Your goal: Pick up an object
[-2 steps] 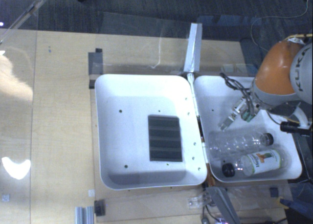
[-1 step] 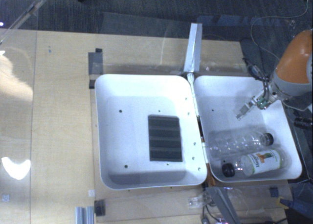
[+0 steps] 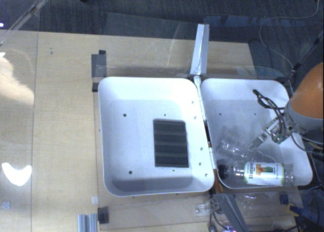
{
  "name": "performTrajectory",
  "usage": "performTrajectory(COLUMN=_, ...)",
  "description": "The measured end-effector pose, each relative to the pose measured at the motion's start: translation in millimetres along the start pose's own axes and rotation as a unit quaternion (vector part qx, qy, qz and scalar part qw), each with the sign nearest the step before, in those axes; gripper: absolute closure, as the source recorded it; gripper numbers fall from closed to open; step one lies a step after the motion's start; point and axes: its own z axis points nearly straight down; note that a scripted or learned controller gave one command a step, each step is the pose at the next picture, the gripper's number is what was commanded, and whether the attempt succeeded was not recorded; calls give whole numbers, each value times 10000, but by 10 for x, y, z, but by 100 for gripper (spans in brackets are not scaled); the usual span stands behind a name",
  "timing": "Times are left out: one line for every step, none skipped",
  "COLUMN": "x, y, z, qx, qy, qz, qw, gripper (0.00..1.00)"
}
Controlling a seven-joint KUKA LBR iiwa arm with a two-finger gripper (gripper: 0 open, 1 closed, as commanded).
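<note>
You had nothing lifted yet: the gripper [image 3: 264, 139] sat low in the right bin [image 3: 238, 91], grip state impossible to tell, with the bottle [image 3: 255, 172] lying just below it and clear plastic [image 3: 230, 148] beside it, pick left.

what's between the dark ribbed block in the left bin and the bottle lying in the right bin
In the camera view, the two bins' touching walls separate the ribbed block from the bottle. A clear crumpled plastic piece sits just above the bottle's cap end.
</note>
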Motion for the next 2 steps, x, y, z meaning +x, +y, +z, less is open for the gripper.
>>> performTrajectory(x=-18, y=40, z=-132, qx=-37, qy=-36, qz=-3, qw=10000, gripper=100)
performTrajectory(x=-24, y=43, z=-136, qx=-44, qy=-49, qz=0, qw=10000, gripper=0)
